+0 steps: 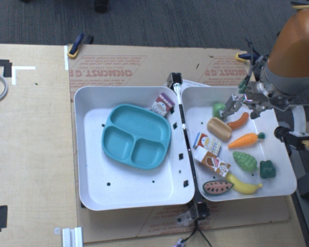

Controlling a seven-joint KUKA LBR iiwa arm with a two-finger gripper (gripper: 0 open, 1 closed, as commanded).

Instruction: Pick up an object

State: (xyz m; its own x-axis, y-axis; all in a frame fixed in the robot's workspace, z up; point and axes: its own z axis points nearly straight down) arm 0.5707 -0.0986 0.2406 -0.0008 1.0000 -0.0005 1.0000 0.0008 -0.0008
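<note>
Metal tool (230, 108) poised with thin fingers spread apart, gripping nothing, just above the glossy red sausage (238, 121) and smooth tan bun (219, 129) in the right white bin (286, 187).

I work in a robotics lab or test room. My bench is a plain light wooden board (31, 153) overlaid with a flattened brown printed cardboard sheet (113, 68), holding two shallow white plastic bins (87, 153) clipped side by side. Beyond it lie grey office carpet (170, 14) and black swivel-chair castors (100, 4).
</note>
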